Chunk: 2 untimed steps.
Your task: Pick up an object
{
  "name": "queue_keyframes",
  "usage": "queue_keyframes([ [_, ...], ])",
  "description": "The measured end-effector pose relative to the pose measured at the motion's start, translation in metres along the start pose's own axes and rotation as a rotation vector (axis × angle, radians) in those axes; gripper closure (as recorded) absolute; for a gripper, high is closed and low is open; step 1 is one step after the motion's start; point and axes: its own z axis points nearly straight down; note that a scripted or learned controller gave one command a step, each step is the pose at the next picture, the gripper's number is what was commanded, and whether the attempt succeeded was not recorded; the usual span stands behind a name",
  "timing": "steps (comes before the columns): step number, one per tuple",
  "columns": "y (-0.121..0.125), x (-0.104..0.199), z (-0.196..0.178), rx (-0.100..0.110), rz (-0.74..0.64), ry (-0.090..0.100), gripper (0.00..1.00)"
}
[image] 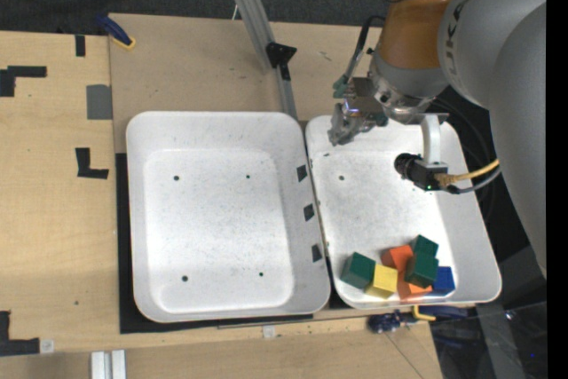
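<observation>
Pale wooden tabletop (53, 217) carries two white bins: the left bin (217, 213) and the right bin (404, 209). Blocks cluster at the right bin's 6 o'clock corner: two green blocks (358, 269) (425, 255), one yellow block (385, 280), one orange block (398, 260), one blue block (443, 280), touching one another. At 12 o'clock of that bin hang the jaws (344, 127); whether open or closed, I cannot tell. A metal pole (253, 0) slants across behind.
</observation>
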Motion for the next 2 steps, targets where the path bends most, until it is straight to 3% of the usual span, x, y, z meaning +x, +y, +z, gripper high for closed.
queue_keyframes([
  [2, 0.035, 0.080, 0.014, -0.001, 0.002, -0.001, 1.00],
])
